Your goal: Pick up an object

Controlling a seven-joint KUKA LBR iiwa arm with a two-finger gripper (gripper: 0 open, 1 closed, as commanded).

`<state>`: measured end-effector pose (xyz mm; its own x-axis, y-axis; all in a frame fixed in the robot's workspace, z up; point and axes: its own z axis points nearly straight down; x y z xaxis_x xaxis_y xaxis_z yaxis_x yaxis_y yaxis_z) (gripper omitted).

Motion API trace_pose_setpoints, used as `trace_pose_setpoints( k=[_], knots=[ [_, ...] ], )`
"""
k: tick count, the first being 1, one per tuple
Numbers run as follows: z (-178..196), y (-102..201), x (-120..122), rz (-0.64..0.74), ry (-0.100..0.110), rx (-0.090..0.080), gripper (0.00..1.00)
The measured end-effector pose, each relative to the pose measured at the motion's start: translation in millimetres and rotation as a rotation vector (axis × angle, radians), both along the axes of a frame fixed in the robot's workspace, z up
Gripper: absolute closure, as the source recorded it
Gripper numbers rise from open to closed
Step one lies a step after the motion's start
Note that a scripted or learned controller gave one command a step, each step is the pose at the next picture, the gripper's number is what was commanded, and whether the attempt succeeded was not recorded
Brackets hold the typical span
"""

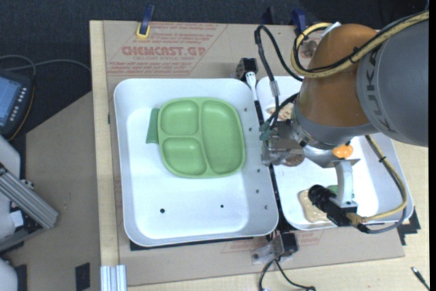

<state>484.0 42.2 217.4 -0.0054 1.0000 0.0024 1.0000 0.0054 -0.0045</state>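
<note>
A green divided plate (pixel 201 137) lies in the left bin (pixel 136 167), towards its back. My gripper (pixel 278 146) is low over the left edge of the right bin (pixel 289 204), just by the wall between the two bins. A brownish object (pixel 294 158) sits right under and beside the gripper; whether they touch is unclear. Past the wrist a small orange thing (pixel 343 152) shows. A pale tan object (pixel 308 209) lies at the front of the right bin. The arm hides most of that bin.
The arm's orange band (pixel 337 85) and grey body cover the right bin from above. Cables (pixel 267 54) loop over the bin's back edge. A cardboard sheet (pixel 163 48) lies under both bins, with a yellow clamp (pixel 143 29) at its back.
</note>
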Motion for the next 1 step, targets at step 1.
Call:
trace_pose_setpoints(
  k=[1],
  knots=[
    [17.2,29.4,-2.8,-0.001,-0.007,-0.001,1.0]
  ],
)
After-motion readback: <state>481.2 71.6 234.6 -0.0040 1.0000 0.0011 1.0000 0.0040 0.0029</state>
